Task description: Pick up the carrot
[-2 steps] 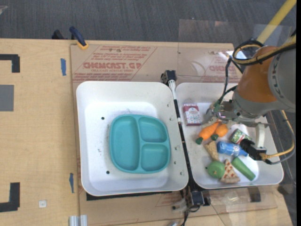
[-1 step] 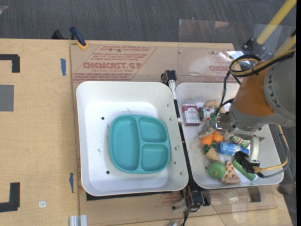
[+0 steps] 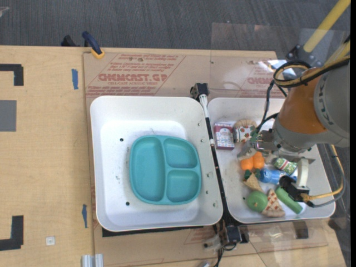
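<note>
Arm (image 3: 311,107) sits over the right bin (image 3: 320,207); jaws state unclear. Your carrot (image 3: 251,162) looks light, rigid, slick: grip mid-body across its width.

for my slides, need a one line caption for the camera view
Arm's end effector above the carrot in the cluttered right bin; teal tray left.

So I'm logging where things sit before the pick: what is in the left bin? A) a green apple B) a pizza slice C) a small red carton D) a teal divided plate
D: the teal divided plate lies in the left bin, while the green apple, the pizza slice and the small red carton sit in the right bin.
</note>
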`<act>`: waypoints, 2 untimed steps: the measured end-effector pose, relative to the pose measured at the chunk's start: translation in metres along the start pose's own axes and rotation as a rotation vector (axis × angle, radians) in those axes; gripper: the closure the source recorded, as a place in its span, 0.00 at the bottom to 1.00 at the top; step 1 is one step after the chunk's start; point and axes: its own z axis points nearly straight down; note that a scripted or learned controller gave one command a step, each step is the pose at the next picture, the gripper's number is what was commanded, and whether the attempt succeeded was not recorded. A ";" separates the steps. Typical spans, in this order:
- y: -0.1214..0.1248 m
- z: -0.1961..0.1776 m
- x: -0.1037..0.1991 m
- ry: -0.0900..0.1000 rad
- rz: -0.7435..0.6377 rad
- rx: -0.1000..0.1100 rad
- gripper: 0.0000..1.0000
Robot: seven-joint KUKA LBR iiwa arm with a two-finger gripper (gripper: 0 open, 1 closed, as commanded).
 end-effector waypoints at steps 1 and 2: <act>0.064 -0.087 0.066 0.006 0.101 0.012 1.00; 0.062 -0.082 0.062 0.002 0.107 0.022 0.00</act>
